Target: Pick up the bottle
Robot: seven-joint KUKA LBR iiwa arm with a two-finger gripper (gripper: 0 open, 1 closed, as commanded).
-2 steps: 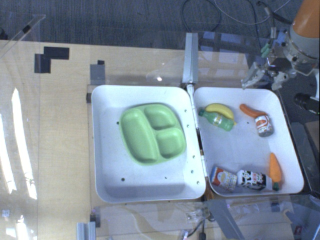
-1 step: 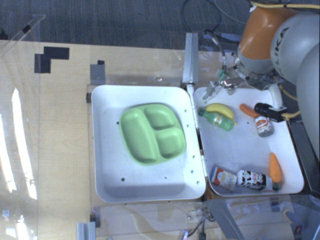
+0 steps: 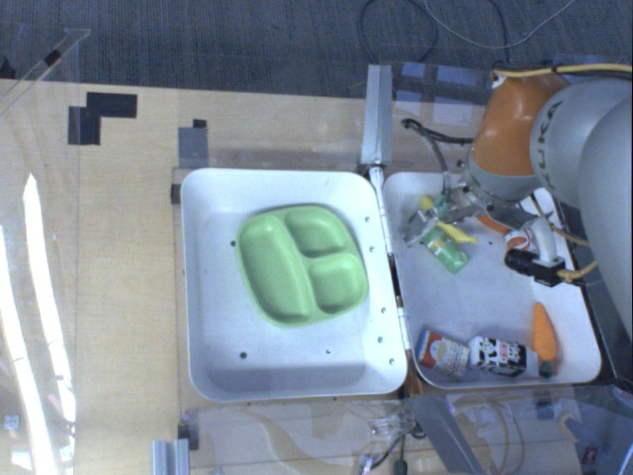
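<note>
Lying along the right bin's [image 3: 593, 364] smooth near wall, the cylindrical labelled bottle [image 3: 482, 355]; tool [image 3: 440, 221] grip unclear.

A robotics lab: a wooden surface [image 3: 99, 295] with two white bins [image 3: 198, 364], a clear guard panel [image 3: 40, 117], loose cables [image 3: 435, 18], carpet floor.

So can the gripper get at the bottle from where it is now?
Probably yes. The bottle lies on its side along the right bin's near edge, nothing on top of it. The gripper is over the far end of the same bin. A carrot sits close by the bottle's right end, so aim mid-body.
</note>
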